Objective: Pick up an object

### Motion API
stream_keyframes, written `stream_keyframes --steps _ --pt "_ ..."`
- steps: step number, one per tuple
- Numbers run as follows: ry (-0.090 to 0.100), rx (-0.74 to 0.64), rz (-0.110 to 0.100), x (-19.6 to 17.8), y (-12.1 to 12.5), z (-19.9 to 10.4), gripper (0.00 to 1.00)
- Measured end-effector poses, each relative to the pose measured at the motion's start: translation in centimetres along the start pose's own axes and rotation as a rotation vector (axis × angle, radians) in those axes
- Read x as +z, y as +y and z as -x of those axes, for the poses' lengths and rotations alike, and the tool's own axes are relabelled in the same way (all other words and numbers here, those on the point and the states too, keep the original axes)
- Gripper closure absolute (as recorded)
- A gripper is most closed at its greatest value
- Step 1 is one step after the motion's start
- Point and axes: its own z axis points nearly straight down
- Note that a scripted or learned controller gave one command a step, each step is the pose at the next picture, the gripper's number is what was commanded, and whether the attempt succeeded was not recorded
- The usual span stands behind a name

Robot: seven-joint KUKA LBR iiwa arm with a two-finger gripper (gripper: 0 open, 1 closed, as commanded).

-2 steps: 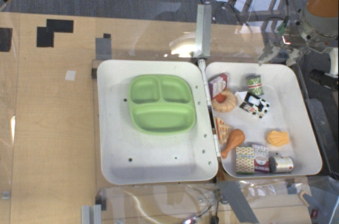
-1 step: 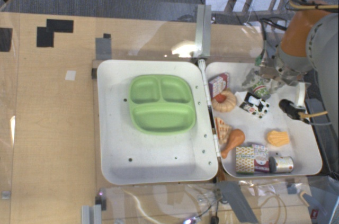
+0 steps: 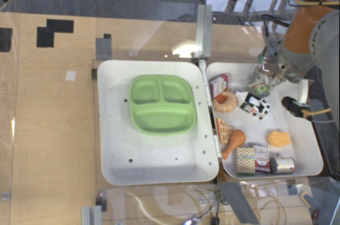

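Your gripper (image 3: 261, 80) hangs at the upper right of the frame over the right bin (image 3: 317, 157), directly above a small green object (image 3: 261, 89). You cannot tell how the jaws stand. A patterned black-and-white card (image 3: 255, 107) lies just below, flat and glossy.

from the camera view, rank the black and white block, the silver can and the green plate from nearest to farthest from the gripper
1. The black and white block lies just below the gripper in the right bin.
2. The silver can is at that bin's near edge, further down.
3. The green plate is farthest, over in the left bin.
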Motion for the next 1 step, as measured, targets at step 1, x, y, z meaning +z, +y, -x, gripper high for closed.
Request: stream_keyframes --steps 1 --pt "0.003 -0.046 -0.003 -10.95 -1.71 -6.09 1.0"
